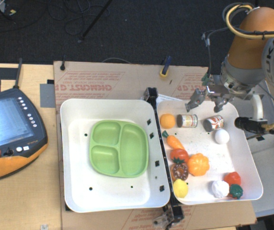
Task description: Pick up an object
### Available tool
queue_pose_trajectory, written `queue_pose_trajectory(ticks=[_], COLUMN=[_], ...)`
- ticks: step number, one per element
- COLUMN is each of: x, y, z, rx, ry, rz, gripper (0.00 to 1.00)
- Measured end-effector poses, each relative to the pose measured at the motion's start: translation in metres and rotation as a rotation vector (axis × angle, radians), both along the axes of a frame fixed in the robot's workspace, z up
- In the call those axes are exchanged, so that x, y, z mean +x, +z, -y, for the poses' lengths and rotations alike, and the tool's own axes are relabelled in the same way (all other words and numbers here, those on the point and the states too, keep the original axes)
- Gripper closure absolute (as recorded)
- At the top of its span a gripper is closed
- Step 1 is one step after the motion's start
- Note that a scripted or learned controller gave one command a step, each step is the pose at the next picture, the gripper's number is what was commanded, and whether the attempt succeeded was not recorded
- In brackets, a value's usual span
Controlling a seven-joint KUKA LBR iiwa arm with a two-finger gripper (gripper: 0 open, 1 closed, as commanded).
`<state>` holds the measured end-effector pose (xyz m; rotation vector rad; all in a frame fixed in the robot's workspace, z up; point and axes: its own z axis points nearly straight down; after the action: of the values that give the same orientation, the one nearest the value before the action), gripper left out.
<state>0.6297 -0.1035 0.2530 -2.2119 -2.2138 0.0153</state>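
I've got the end effector (208,100) hanging over the far edge of the right bin (252,174), fingers spread apart with nothing between them. Just below it in the picture lie two small cans: the can with the yellow label (188,120) sits below and slightly left, the red-and-white can (214,123) almost straight below. Both lie on their sides, and the yellow one's long axis runs left-right, so I reckon the fingers would need to straddle it across that axis. A white egg (222,136) rests just beyond the red-and-white can, an orange ball (167,120) just left of the yellow one. Height above the bin I can't judge from this slant; the fingertips are dark and hard to make out against the cardboard.
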Motion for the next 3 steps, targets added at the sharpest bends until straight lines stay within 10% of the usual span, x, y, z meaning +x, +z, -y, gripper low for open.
queue_pose_trajectory(ticks=[1, 3], x=[0.002, -0.008], y=[0.008, -0.116], z=[0.0, -0.007], rx=[-0.001, 0.0], ry=[0.002, 0.002], rz=[0.012, 0.007], gripper=[0.0, 0.0])
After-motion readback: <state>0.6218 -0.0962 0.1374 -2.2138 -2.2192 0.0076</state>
